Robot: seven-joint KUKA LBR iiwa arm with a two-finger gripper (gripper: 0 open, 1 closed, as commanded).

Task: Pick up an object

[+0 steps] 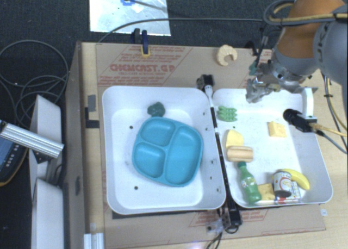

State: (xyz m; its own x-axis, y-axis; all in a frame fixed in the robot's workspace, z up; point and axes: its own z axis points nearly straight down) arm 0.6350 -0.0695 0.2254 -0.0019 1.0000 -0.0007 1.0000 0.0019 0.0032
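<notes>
Two shallow white plastic bins sit side by side on a desk (179, 60) covered with printed brown cardboard, seen from above at a slant.

The left bin (117, 150) holds a blue plastic plate with three compartments (167, 151), lying flat near the bin's middle. Just beyond the plate's far edge lies a small dark green, lumpy toy (156, 109), close to the plate.

The right bin (315, 163) holds several small items. Near its far left corner lies a small green toy shaped like a bunch of pods (227, 113). Below it, along the left wall, lies a yellow wedge (234, 137), and touching that, a tan roll-shaped piece (239, 153). Nearer the front, a green plastic bottle (248, 182) lies on its side. To its right sit a flat yellow piece (266, 191), a small can with a red and white label (284, 184) and a yellow toy banana (298, 179), clustered at the front right. A small yellow block (277, 129) lies alone toward the right side of the bin.

The grey arm with its orange band reaches in from the right. Its hand (255, 91) hangs over the right bin's far edge; whether it is spread or pressed together cannot be told. The green pod toy lies just left of and nearer than the hand, apart from it. The yellow block lies nearer and to the right.

A beige curled object (227, 54) rests on the cardboard beyond the bins.
</notes>
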